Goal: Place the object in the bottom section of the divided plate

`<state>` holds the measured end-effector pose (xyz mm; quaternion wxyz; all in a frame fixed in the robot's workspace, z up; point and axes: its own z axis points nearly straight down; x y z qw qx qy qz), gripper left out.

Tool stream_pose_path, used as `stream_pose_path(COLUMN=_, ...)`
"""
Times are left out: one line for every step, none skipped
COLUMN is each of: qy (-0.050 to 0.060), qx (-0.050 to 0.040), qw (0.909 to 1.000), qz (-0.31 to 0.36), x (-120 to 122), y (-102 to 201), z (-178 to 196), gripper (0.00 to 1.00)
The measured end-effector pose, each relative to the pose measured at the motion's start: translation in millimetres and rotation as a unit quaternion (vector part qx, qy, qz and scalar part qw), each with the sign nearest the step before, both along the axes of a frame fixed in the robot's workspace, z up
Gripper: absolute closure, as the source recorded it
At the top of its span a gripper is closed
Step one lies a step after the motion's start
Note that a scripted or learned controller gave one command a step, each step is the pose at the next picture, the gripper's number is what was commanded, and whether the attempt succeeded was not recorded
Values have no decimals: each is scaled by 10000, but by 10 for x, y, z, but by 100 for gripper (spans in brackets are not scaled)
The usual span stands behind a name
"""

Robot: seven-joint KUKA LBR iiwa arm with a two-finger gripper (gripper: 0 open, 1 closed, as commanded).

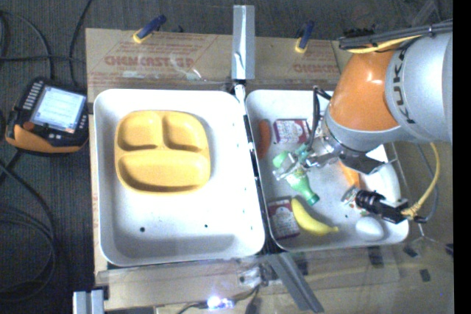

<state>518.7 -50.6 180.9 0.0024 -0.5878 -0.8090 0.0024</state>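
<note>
Dark grey carpet with loose cables runs round a cardboard-topped bench, and at the far left of the frame a teach pendant (45, 116) sits on the floor with its screen lit. Next over, the left bin (176, 235) holds the yellow divided plate (163, 151) in its upper half — two small sections along the top, one wide section across the bottom, all bare. A metal bar stands at the top between the bins. Moving right, the right bin (261, 103) is where the clutter lives: a red packet (291, 131) near the top, a green bottle (294, 176) lying mid-bin, a banana (310, 218) lower down beside a small dark packet (282, 219), and a white lump (369, 226) in the lower right corner. The arm (390, 95) fills the right side, orange band and all, and its gripper (318, 156) hangs just over the bottle's upper end — I honestly can't tell how far apart it stands or whether it has anything. My guess is the bottle is the thing to move, though the task doesn't name it. It looks like light, thin plastic — smooth, round, likely to roll or squirt out of a pinch — so I'd take it across the middle of the body, not the narrow neck.
</note>
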Motion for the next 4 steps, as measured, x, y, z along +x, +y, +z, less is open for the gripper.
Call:
stream_pose_path(qy=1, qx=2, qw=10000, qz=79, x=359, y=703, z=275, gripper=100)
stream_pose_path(qy=0, qx=-6, qw=9940, qz=1092, x=564, y=1372, z=-5, gripper=100)
stream_pose_path(qy=-8, qx=-6, qw=9726, qz=2325, x=723, y=2201, z=173, gripper=100)
stream_pose_path(qy=-8, qx=-11, qw=9726, qz=2325, x=724, y=2198, z=173, gripper=0)
